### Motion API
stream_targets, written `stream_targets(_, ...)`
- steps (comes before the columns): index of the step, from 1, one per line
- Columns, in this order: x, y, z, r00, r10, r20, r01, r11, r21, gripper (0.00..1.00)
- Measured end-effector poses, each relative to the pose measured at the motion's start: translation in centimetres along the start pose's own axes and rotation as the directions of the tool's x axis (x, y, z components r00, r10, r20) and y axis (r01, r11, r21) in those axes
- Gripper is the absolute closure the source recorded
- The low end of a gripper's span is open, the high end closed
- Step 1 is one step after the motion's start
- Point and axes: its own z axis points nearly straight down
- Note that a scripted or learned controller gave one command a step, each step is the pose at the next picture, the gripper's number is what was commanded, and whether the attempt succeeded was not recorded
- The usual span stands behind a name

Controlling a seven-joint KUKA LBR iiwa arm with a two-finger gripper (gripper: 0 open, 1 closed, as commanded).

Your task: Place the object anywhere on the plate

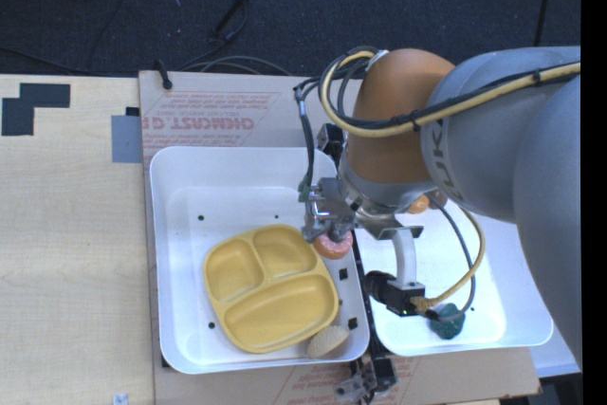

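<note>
A yellow plate with three compartments lies in the left white bin. My gripper hangs over the plate's upper right rim, close to the wall between the two bins. It is shut on a small pink and orange round object, which shows just under the metal fingers. The object sits at the plate's right edge, partly hidden by the gripper above it.
A tan rounded piece lies in the left bin by the plate's front right corner. A teal object rests near the front of the right bin. The arm's bulk covers most of the right bin.
</note>
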Motion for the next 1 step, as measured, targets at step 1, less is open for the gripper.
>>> stream_targets(1, 5.26, -1.0, -1.47, 1.0, -0.001, 0.0, 0.001, 1.0, -0.004, 1.0)
